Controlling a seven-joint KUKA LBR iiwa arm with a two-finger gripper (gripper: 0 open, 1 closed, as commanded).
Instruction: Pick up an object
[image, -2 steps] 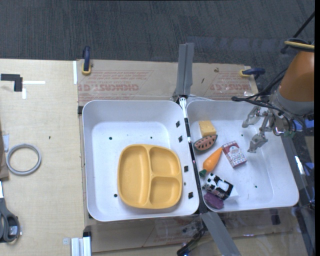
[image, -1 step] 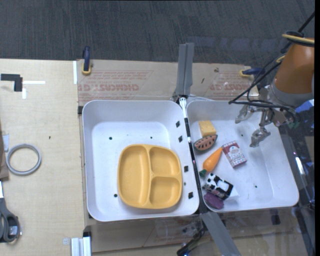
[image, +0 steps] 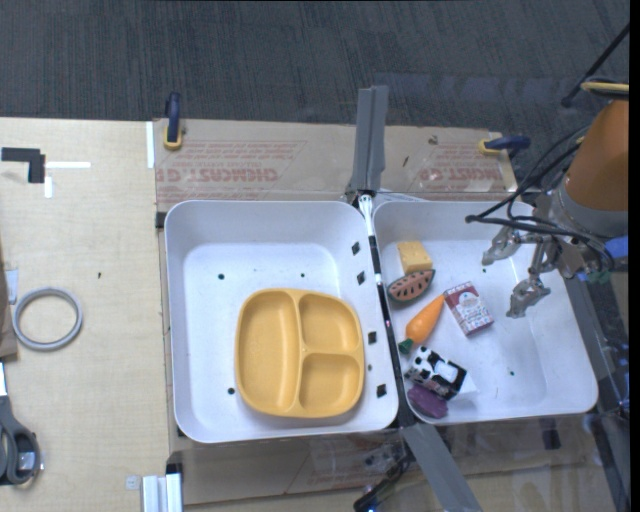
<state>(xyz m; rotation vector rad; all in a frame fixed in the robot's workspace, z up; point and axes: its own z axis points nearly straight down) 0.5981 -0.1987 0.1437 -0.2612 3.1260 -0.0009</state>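
You're looking at a lab bench: two bins sitting on cardboard held by clamps, a tape roll lying left, cables trailing right.

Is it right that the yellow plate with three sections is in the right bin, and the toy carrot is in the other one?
Not quite. The camera view shows the yellow divided plate in the left bin. The toy carrot lies in the other one, the right bin.
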